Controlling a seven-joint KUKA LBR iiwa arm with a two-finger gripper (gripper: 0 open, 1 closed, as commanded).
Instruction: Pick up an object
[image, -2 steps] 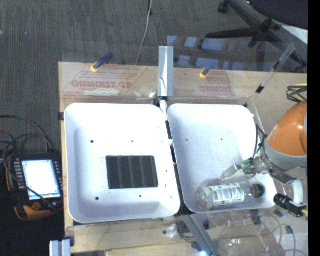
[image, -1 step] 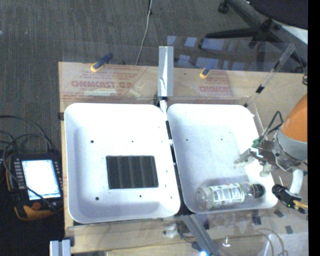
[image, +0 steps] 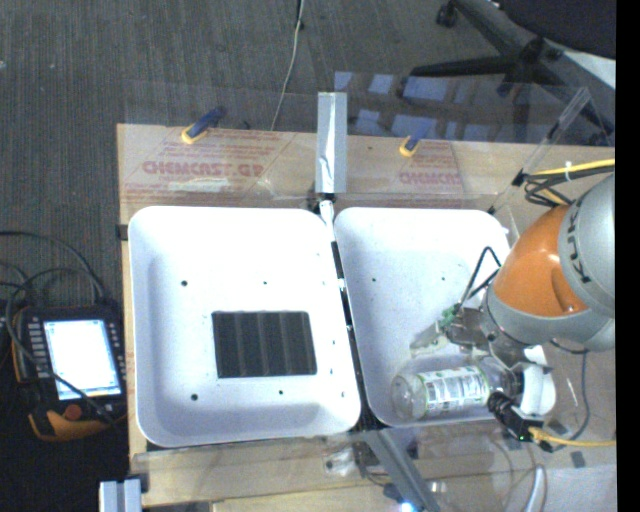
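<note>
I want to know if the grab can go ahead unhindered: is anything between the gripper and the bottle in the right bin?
Nothing visible stands between them. The bottle lies on its side near the front wall of the right bin, and the gripper hangs just behind it, close above. The dark slab sits apart in the left bin.

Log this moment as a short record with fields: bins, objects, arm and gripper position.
left bin: holds a dark ribbed rectangular pad, lying flat near its middle
right bin: holds a clear plastic bottle, lying on its side near the front edge
arm: over the right bin's right side
gripper: low in the right bin, just above the bottle
grasp: cannot tell
</note>
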